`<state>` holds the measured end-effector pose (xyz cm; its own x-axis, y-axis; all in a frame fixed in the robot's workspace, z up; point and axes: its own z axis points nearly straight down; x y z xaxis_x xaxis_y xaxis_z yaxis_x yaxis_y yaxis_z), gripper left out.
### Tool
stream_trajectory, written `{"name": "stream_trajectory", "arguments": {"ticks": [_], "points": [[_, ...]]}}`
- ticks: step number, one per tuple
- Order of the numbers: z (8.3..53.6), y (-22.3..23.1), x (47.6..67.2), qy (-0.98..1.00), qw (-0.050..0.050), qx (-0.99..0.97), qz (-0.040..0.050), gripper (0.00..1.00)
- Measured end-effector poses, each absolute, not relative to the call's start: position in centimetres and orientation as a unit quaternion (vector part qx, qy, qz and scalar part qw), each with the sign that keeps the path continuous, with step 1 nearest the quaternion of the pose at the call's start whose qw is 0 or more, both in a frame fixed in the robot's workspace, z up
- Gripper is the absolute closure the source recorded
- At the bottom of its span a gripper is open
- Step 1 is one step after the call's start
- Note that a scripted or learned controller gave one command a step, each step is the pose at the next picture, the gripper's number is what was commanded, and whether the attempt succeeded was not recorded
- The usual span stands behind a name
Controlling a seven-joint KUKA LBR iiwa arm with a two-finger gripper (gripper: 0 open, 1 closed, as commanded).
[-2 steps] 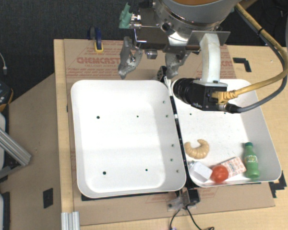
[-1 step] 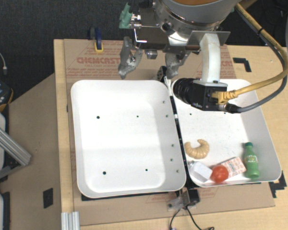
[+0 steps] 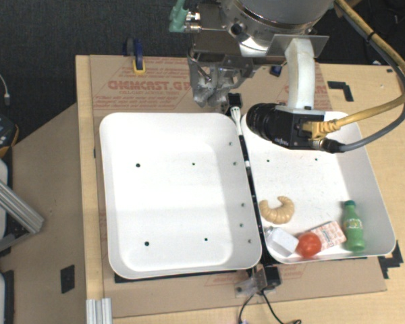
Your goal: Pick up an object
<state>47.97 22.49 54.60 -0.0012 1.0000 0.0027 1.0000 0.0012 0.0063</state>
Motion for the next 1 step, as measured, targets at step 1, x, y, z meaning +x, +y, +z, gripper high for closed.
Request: {"name": "stream_trajectory", "arguments": {"ticks": [1], "points": [[47.03, 22.42, 47.85, 0.706, -0.002, 0.708, -0.0053, 1.0]]}}
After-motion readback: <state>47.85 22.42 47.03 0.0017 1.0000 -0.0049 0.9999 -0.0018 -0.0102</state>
